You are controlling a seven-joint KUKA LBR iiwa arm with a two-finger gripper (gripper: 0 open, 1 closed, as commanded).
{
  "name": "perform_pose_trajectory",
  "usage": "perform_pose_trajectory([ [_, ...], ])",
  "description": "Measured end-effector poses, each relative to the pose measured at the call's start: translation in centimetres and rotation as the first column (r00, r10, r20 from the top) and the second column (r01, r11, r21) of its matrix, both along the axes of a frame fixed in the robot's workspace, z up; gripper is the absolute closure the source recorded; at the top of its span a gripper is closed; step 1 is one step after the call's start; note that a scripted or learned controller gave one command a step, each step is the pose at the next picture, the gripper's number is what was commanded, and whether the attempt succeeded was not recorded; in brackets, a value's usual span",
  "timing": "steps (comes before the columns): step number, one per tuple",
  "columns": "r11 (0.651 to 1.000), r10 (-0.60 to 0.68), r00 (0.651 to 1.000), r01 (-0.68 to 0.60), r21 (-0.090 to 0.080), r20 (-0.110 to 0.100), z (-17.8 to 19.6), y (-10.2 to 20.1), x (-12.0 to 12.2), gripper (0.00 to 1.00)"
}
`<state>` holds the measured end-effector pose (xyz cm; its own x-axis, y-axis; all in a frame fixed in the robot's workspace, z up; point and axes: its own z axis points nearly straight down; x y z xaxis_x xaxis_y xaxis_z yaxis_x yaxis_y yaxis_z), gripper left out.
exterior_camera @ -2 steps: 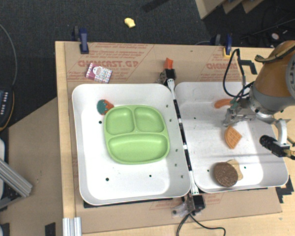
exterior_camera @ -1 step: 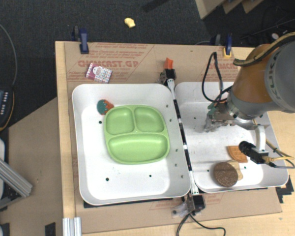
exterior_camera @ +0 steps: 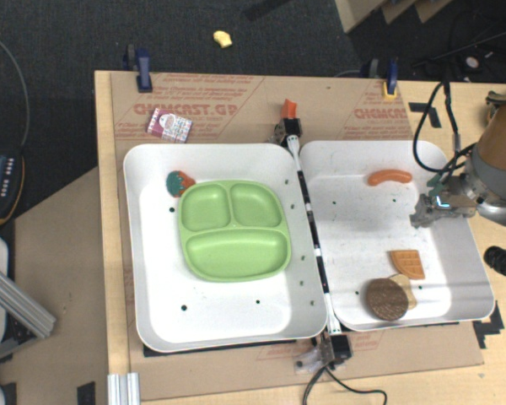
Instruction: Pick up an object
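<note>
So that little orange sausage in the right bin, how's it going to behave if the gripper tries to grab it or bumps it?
The sausage looks rounded and slim, so a nudge would probably roll it across the flat bin floor. It seems small and likely light. It lies alone, apart from the waffle, so nothing would stop it sliding. Its smooth skin may be slippery for the gripper.

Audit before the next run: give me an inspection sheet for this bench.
Surface: left bin and right bin side by side on a bench.
Job's things: green divided plate, small round toy, hot dog, waffle piece, brown disc.
Clutter: pink packet.
Grippers: claw over the right bin, holding nothing seen.
Cables: black cable near arm.
Surroundings: yellow scrap on dark floor.
</note>
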<state>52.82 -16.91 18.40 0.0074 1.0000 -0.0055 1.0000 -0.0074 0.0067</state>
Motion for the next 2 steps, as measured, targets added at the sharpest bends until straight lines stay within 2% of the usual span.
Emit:
perform_pose_trajectory([
  [1,1.000,0.007,1.000,-0.007,0.005,-0.006,-0.5,0.5,0.1,0.00],
  [2,1.000,0.003,1.000,-0.003,0.006,-0.011,-10.4,-4.0,-1.1,0.00],
])
